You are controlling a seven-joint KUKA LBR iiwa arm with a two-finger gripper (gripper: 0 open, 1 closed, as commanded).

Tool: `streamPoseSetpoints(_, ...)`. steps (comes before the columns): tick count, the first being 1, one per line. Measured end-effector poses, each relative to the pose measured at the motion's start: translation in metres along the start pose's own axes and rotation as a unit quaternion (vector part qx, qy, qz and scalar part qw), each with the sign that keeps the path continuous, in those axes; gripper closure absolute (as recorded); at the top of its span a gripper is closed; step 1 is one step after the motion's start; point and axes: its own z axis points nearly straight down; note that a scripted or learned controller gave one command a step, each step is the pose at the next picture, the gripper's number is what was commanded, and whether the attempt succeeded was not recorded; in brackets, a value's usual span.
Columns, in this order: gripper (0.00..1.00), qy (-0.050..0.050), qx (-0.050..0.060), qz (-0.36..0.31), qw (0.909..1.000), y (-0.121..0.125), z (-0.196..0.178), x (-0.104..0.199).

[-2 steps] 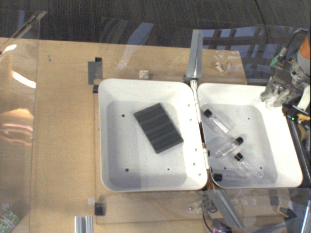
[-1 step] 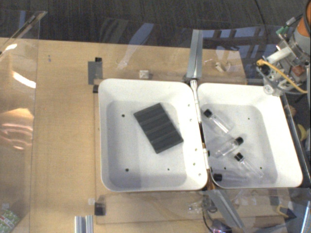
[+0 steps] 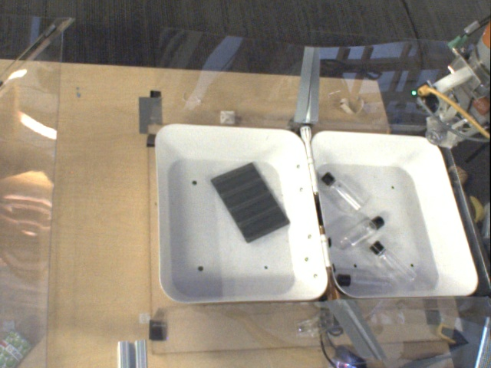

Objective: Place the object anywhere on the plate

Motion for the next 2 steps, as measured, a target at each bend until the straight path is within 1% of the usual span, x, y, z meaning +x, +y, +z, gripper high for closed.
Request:
streamPoseSetpoints(1, 1.00, 0.001, 0.000, -0.034, 0.9994, 0.009, -0.033, -0.003)
streamPoseSetpoints(2, 1.00, 0.000, 0.000, 0.091, 0.9958, 0.011, -0.045, 0.000)
